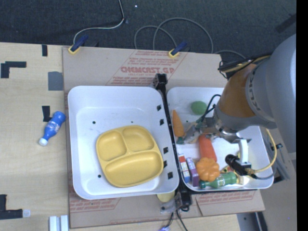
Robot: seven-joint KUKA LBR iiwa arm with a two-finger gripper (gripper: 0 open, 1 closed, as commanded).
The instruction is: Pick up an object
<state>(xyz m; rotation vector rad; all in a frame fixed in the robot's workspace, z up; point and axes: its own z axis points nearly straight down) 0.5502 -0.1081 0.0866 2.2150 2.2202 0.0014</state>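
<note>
Your pincer (198,130) sits low in the right bin (262,143) at centre-right of the frame, beside the orange carrot (207,148); you cannot tell its grip.

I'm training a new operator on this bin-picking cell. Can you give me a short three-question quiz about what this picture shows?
1. True or false: the yellow divided tray lies in the right bin.
2. Which item lies on the bench outside both bins? A) green bottle B) blue and white bottle C) orange pumpkin
3. Fill in: in the right bin, the gripper is between the small carrot and the larger ____.

Key
1. False; it lies in the left bin.
2. B, the blue and white bottle, left of the left bin.
3. carrot.
</note>
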